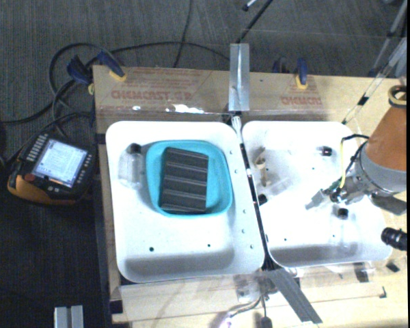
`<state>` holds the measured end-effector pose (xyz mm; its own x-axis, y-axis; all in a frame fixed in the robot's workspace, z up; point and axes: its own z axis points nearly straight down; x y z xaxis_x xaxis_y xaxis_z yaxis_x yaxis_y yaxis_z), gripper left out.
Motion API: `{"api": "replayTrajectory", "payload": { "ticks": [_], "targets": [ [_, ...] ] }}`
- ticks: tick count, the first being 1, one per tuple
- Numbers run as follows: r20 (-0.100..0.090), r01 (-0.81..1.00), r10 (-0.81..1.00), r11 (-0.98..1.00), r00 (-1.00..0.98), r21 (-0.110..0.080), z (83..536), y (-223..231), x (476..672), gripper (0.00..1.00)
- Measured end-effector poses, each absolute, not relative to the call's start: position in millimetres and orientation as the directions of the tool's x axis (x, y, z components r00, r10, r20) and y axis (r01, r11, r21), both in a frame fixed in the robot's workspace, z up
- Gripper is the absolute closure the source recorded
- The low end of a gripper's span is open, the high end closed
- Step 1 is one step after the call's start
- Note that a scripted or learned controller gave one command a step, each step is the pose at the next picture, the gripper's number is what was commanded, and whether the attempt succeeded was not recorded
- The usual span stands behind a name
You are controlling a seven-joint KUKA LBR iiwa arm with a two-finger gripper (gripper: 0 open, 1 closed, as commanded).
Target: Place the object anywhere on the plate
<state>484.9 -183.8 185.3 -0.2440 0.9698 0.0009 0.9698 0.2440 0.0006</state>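
A blue plate [219, 183] lies in the left bin [178, 251]. A dark grey ribbed block [184, 179] rests flat on the plate, near its middle. Just off the plate's left rim lies a clear small bottle [130, 164] with a black cap, on the bin floor. My gripper [325, 197] is low over the right bin [294, 241], in its right half, far from the plate. The grey arm with its orange band [391, 142] reaches in from the right. I see nothing held at its tip.
A small tan piece [262, 161] lies near the right bin's left wall. Small black bits sit at the back [324, 151], by the divider [261, 199] and under the gripper [342, 212]. A handheld pendant [55, 166] lies on the floor at left.
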Motion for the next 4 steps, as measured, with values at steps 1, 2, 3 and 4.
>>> {"api": "replayTrajectory", "payload": {
  "ticks": [1,2,3,4],
  "targets": [
    [0.001,0.97,0.97,0.244,-0.244,0.0,185,-184,484.9,0.0],
    [0.001,0.995,0.995,0.099,-0.099,-0.004,183,-71,483.0,0.0],
    [-0.001,0.954,0.954,0.299,-0.299,-0.002,184,-136,483.2,0.0],
    [-0.003,0.875,0.875,0.484,-0.484,-0.001,241,-188,484.0,0.0]
  ]
}}
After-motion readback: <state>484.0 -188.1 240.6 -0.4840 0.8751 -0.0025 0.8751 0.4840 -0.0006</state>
